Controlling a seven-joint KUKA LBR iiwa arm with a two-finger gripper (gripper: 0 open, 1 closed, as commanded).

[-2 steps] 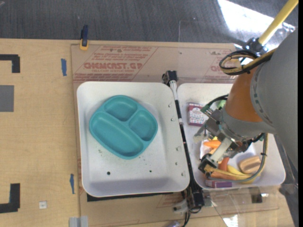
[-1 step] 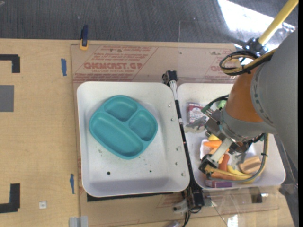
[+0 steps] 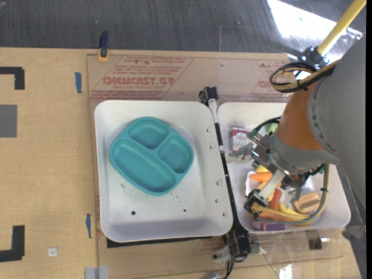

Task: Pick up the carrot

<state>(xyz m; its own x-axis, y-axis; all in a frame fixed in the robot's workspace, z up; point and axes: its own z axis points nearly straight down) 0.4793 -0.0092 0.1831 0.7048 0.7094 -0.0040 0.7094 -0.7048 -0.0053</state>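
The gripper is low in the right bin, right over a heap of toy food, with the grey arm and its orange band above it. An orange carrot pokes out just below the gripper, and it is unclear whether the gripper touches it. Another orange piece lies to the gripper's left. The wrist covers much of the heap.
A yellow banana, a tan bread-like piece, a purple item and a maroon packet share the right bin. A teal divided plate lies in the left bin. A black divider rail runs between the bins.
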